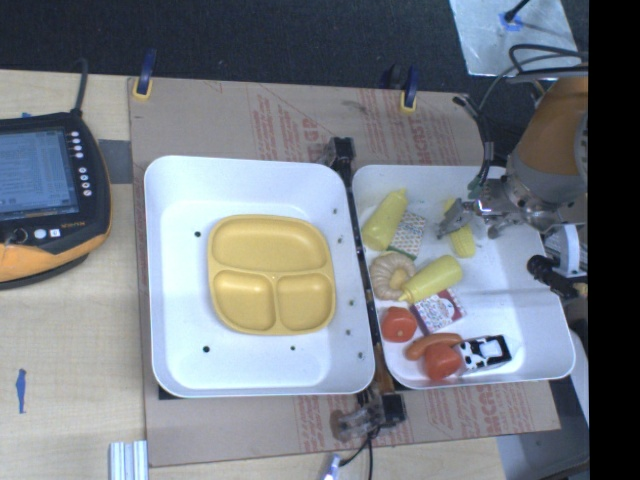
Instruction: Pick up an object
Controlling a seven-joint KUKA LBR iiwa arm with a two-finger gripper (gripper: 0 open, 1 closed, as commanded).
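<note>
Fingers [468, 216] sit low over the right bin [545, 318], spread wide with nothing between them; a small yellow piece [462, 243] lies just below them, toward the camera, apparently not gripped. Nearest bigger target is the yellow bottle [433, 277], farther down-left of the fingers, long axis slanting up-right toward them. I'd go for the small piece first, since it's nearly under the tips.

Two white bins [170, 268], one yellow tray [270, 273].
</note>
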